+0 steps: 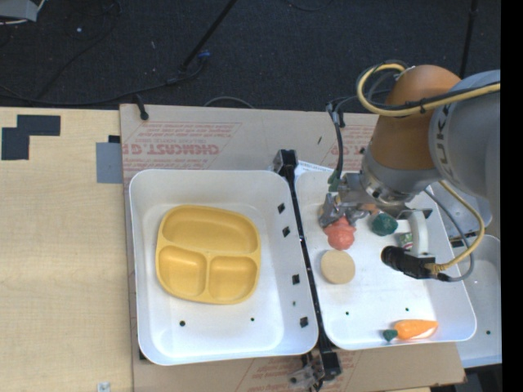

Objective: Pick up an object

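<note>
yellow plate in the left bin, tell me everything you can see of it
The yellow plate is a rounded-rectangle divided tray that looks like matte plastic: one long compartment along the far side, two smaller ones nearer the camera. It lies flat, right way up, slightly askew, near the middle of the left bin. Nothing rests in it.

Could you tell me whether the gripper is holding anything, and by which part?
It cannot be told: the gripper sits right at the red ball, but no hold is visible.
</note>
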Robot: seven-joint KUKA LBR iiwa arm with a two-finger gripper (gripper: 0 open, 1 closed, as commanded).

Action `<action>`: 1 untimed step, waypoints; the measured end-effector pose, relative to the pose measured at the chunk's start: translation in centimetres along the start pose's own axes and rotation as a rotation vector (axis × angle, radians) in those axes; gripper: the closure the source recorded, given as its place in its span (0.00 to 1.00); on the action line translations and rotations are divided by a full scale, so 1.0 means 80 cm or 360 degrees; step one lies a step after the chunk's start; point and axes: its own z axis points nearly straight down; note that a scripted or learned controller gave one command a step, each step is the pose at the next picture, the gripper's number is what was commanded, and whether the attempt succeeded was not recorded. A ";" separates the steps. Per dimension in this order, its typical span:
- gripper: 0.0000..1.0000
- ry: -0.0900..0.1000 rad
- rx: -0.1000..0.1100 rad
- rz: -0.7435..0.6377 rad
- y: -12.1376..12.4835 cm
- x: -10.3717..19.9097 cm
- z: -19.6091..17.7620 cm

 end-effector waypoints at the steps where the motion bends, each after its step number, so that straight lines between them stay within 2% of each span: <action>1: 1.00 0.0000 -0.0003 -0.0002 -0.005 0.070 -0.015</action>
